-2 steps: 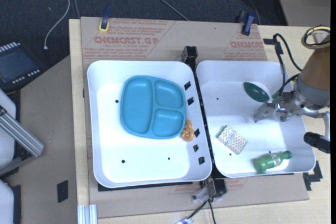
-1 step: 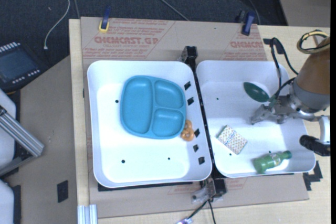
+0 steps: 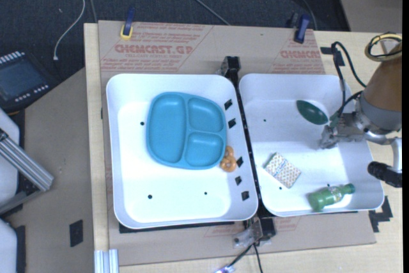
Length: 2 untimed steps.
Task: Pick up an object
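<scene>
In the right bin (image 3: 268, 201) lie a dark green spoon-like piece (image 3: 311, 112) near the back, a small patterned packet (image 3: 282, 170) in the middle, and a green bottle (image 3: 331, 196) on its side at the front edge. My gripper (image 3: 332, 135) reaches in from the right and is low over the bin floor, just right of and below the green piece. It is well apart from the packet and the bottle. Nothing shows in its grasp.
The left bin (image 3: 128, 201) holds a blue divided plate (image 3: 186, 130) and a small orange item (image 3: 228, 160) by its right wall. A black divider with clips (image 3: 238, 137) runs between the bins. Cables hang along the arm at the right.
</scene>
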Each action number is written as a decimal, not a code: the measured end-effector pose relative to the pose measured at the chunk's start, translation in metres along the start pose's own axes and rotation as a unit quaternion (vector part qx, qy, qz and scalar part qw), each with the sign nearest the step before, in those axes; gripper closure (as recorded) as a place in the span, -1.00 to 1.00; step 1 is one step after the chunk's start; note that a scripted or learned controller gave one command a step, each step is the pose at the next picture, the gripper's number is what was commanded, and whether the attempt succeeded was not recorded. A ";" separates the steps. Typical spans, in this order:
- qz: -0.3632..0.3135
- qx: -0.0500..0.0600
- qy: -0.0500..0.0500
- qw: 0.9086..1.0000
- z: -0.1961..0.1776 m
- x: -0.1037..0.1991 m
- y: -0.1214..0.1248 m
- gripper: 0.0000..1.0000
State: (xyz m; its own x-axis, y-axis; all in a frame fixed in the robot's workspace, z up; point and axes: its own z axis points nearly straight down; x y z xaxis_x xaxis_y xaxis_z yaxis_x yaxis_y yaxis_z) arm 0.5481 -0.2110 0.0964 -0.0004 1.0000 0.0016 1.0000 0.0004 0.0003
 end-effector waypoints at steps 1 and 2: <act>0.001 -0.003 -0.002 1.000 -0.055 -0.002 -0.009 1.00; 0.000 -0.003 -0.002 1.000 -0.100 -0.006 -0.011 1.00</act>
State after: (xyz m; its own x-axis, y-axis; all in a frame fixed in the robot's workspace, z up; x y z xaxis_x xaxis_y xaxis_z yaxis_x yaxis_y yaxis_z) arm 0.5374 -0.2171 0.1960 -0.0001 1.0000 -0.0023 1.0000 0.0001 0.0056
